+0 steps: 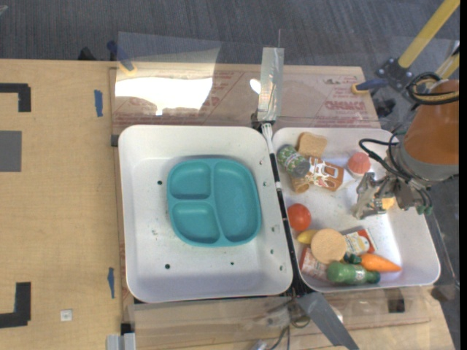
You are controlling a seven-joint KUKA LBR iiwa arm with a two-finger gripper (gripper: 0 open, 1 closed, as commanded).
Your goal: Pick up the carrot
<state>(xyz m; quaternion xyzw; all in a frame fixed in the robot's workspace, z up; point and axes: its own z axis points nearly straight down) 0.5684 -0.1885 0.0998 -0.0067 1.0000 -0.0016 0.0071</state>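
Note:
The orange carrot (pixel 381 263) lies in the near right corner of the right bin (pixel 416 232), its tip pointing right, touching a green vegetable (pixel 348 273). My gripper (pixel 370 207) hangs low over the right side of that bin, up and slightly left of the carrot and well apart from it. I see nothing of the carrot in the gripper. The arm's orange band (pixel 436 126) is above it at the right edge.
The right bin also holds a red tomato (pixel 299 216), a round tan biscuit (pixel 328 245), a bread slice (pixel 311 144), a printed packet (pixel 325 175) and a pink round item (pixel 358 162). A teal divided plate (pixel 215 201) sits in the left bin (pixel 139 195).

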